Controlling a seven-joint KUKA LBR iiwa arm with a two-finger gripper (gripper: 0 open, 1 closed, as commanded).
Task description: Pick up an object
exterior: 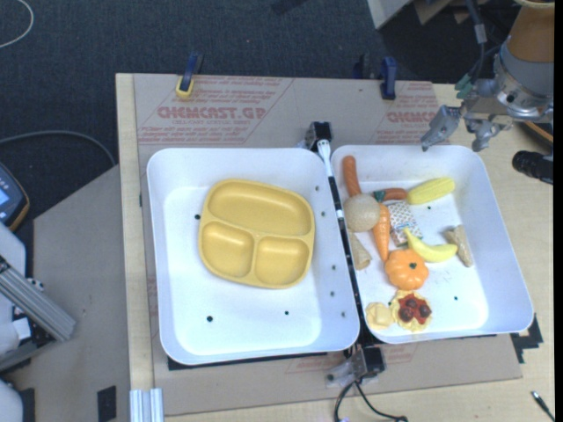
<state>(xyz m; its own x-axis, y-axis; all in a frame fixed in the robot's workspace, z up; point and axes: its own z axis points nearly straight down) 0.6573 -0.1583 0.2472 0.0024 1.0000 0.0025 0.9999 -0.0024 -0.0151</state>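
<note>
White plastic makes up both shallow bins on the cardboard-covered bench (264, 104): the left bin (176, 323) holds a yellow compartment tray (257, 233) with three sections, lying roughly in its middle, and the right bin (493, 236) holds a cluster of toy food. In that cluster a red sausage (351, 175) lies near the bin's upper left, with a pale round onion (361, 212) just below it and a carrot (382, 229) running down beside the onion. A yellow corn cob (430, 191) sits toward the upper middle, a banana (431, 250) lies below it, and an orange pumpkin (406, 271) rests just under the banana's left end. Near the front wall there is a small red and yellow piece (412, 309), and a tan piece (457, 243) lies off to the right of the banana. The gripper (460, 132) hangs above the far right corner of the right bin, over its rim, with its two fingers spread apart and nothing between them; it is well clear of all the food. The arm's orange band (533, 26) shows at the upper right. Two clamps (186, 76) pin the cardboard at the far edge.
</note>
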